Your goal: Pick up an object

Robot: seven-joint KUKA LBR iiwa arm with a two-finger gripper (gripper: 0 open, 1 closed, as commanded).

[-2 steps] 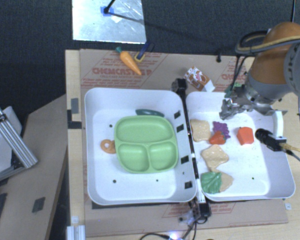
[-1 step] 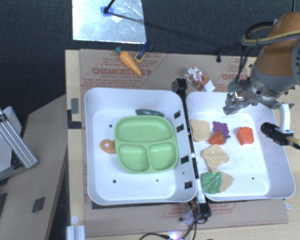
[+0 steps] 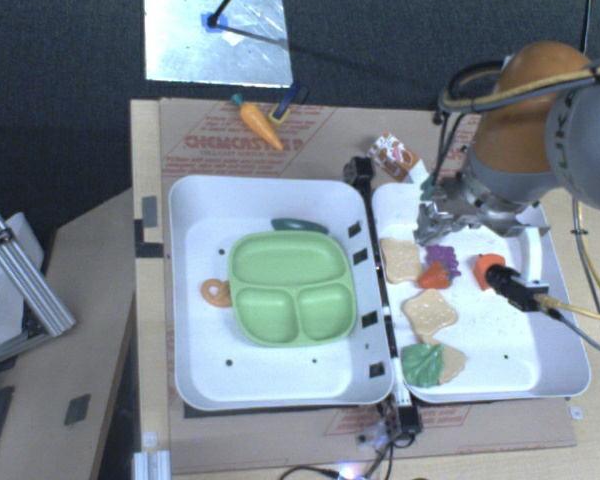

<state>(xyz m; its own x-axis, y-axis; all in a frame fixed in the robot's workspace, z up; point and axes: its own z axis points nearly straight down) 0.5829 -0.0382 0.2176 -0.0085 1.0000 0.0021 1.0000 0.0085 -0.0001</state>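
My gripper (image 3: 432, 230) hangs low in the right bin (image 3: 540, 363), near its back left part, just above a purple bunch of grapes (image 3: 442, 259). Around it lie a pale toast slice (image 3: 401, 259), a red-orange piece (image 3: 433, 277), another toast slice (image 3: 430, 312), a green leafy item (image 3: 421, 363) on a tan cookie (image 3: 450, 364), and an orange-red item (image 3: 490, 265). I see nothing between the fingers.
The left bin (image 3: 195, 268) holds a green divided plate (image 3: 290, 287), a small orange pretzel ring (image 3: 216, 292) and a dark green item (image 3: 300, 225) behind the plate. Outside the bins, a toy carrot (image 3: 259, 123) and a wrapped snack (image 3: 392, 156) lie on the cardboard.
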